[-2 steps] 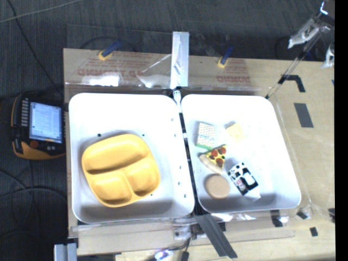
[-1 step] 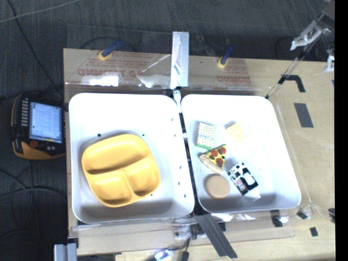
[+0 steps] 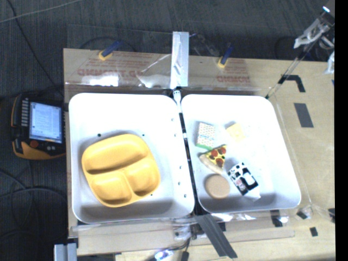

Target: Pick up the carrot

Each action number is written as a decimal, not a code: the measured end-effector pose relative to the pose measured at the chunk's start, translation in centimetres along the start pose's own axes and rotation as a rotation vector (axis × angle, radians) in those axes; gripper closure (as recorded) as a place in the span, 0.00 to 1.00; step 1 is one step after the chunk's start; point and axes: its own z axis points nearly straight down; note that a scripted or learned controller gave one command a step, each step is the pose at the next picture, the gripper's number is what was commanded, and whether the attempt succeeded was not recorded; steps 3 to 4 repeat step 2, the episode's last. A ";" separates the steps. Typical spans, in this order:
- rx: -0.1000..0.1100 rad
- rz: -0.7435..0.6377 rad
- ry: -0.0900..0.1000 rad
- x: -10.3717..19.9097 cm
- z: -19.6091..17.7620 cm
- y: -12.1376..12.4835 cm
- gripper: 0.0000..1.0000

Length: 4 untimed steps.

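My gripper (image 3: 314,32) hangs at the far top right, beyond the bench's back corner and well away from both bins. The right bin (image 3: 283,145) holds several small toy foods. Among them are a green-and-white checkered block (image 3: 205,134), a pale yellow cheese piece (image 3: 235,130) and a pizza slice with red dots (image 3: 213,157). A round brown cookie (image 3: 217,186) and a black-and-white carton (image 3: 243,179) lie there too. The only orange tones I can make out are on the pizza slice.
A yellow divided plate (image 3: 120,169) lies in the left bin (image 3: 87,110). A metal bracket (image 3: 180,58) stands behind the divider between the bins. A handheld pendant (image 3: 39,125) sits off the bench at left. Black tape marks (image 3: 303,115) lie on the wood at right.
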 end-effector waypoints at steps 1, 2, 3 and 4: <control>0.003 0.177 0.000 1.3 1.9 -4.5 0.00; 0.000 0.451 0.002 -1.0 0.0 -1.2 0.00; 0.000 0.451 0.002 -1.0 0.0 -1.2 0.00; 0.000 0.451 0.002 -1.0 0.0 -1.2 0.00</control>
